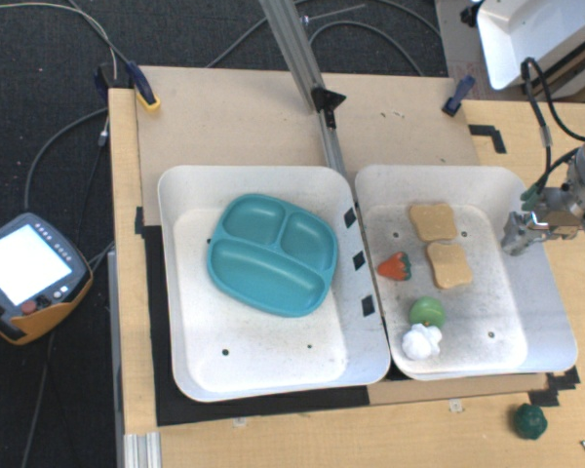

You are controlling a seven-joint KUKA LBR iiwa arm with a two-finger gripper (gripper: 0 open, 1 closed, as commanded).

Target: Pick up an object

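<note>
Nearest the lens, low on the tabletop (273, 96) edge: dark green ball (529, 420), lying outside both bins, just off the right bin's near corner.

Right bin (556, 344) holds the candidates. White lumpy piece (421, 341) at the near end, green round piece (428, 311) touching it just behind. Red piece with a green tip (394, 267) toward the bin's left wall. Two tan, bread-like slabs (441, 244) lie one behind the other, near the middle, close together or touching.

Left bin (190, 291): teal divided plate (273, 253), lying flat, three compartments, nothing in them.

Handling, by judgement: all look like small toy food, light, likely plastic or foam. Slabs lie flat and low, so little edge for fingers; take across the narrow width if tried. Green round piece may roll or squirt out of a pinch, and the white piece against it crowds one side. Red piece stands apart from its neighbours, with room on both sides: likely the easiest grip, across its body.

Arm: wrist enters from the right, low over the right bin's right rim. Hand (523, 230) sits at that rim, pointing down, beside the far slab but apart from it. Nothing visible between the fingers; how far open they are cannot be told at this size.
</note>
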